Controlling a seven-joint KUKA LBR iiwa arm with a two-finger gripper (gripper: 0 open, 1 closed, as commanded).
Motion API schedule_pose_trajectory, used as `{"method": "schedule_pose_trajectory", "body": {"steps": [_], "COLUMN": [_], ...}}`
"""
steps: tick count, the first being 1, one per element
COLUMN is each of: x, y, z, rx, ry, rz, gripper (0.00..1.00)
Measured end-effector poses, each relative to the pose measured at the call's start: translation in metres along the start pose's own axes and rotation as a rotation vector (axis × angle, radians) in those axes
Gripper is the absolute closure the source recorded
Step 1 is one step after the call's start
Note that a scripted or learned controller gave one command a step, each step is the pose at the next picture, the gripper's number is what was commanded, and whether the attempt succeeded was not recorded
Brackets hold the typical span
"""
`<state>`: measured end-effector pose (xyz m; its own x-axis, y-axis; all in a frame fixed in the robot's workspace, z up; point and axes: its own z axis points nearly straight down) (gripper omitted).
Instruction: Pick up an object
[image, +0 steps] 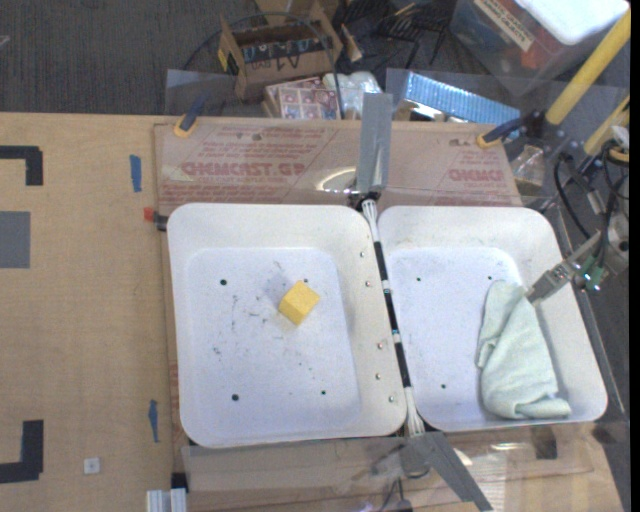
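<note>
Over the right bin (470, 225), the gripper (548, 285) sits at the pale green cloth's (515, 355) upper edge. Whether it's clenched, I can't tell. A yellow block (298, 302) lies in the left bin (200, 235).

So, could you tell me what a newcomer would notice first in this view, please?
Probably the yellow block, bright against the left bin near its middle. Next, the pale green cloth crumpled along the right side of the right bin, with the gripper at its upper edge.
</note>
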<state>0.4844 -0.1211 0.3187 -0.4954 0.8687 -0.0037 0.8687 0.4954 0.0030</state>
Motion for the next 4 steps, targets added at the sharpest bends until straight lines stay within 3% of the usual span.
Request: {"method": "schedule_pose_trajectory", "body": {"steps": [1, 2, 3, 4], "x": [0.07, -0.093, 0.004, -0.041], "y": [0.034, -0.035, -0.003, -0.027], "z": [0.086, 0.009, 0.082, -0.031], "rx": [0.001, -0.001, 0.0, -0.003], "ry": [0.003, -0.003, 0.003, -0.006], "rz": [-0.187, -0.204, -0.505, -0.918], "gripper": [1.0, 1.0, 1.0, 1.0]}}
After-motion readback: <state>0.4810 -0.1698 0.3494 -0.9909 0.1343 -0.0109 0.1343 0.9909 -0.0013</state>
